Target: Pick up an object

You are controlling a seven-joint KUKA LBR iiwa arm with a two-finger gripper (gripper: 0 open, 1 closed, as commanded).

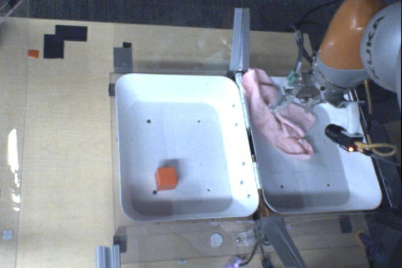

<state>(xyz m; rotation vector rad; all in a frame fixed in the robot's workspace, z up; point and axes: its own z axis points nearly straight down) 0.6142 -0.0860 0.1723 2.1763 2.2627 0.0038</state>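
**Gripper at pink cloth, right bin; orange block alone in left bin**

Camera view, looking down at a slant on the bench.

- Left bin (125, 135): white, shallow, centre-left of the frame. One small orange block (166, 178) sits on its floor, lower left of the bin's middle, apart from every wall. A few dark dots mark the bin floor.
- Right bin (326, 194): white, touching the left bin along their shared rim at frame centre. A pink cloth (279, 122) lies crumpled in its upper left part, one end draped against the rim by the divider, the other trailing down toward the bin's middle.
- Arm (352, 34): grey with the orange band, enters from the upper right of the frame and bends down over the right bin.
- Gripper (295, 96): over the upper part of the cloth, at or just above its folds. Metal parts and cables clutter this spot; whether the claw is apart, together or clamped on the cloth cannot be told. Contact with the cloth cannot be confirmed either.
- Small black fitting with a red light (342, 137) lies at the right of the cloth, over the right bin.
- Bench (63, 154): pale wood, black tape patches (63, 39) at upper left.
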